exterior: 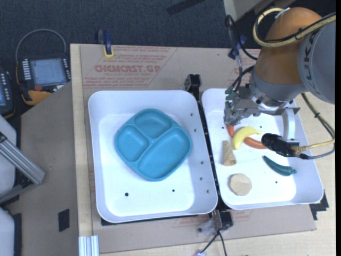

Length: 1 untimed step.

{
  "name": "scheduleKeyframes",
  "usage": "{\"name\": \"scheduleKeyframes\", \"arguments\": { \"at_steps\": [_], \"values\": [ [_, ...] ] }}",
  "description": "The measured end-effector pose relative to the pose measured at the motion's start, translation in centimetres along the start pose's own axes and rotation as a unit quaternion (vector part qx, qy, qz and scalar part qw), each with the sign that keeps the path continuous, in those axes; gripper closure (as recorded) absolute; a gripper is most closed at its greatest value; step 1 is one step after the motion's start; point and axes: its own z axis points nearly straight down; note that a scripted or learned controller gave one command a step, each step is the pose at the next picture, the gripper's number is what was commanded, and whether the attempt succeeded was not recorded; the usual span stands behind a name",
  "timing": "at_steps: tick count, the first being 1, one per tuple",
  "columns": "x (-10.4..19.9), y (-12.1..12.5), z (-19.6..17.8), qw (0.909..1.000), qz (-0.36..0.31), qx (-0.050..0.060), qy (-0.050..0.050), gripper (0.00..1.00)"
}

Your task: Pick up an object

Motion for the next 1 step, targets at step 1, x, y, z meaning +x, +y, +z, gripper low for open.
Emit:
{"name": "scheduleKeyframes", "arguments": {
  "at_steps": [1],
  "values": [
    [5.32, -0.24, 0.56, 1.0000, -0.001, 0.000, 0.001, 1.00]
  ]
}}
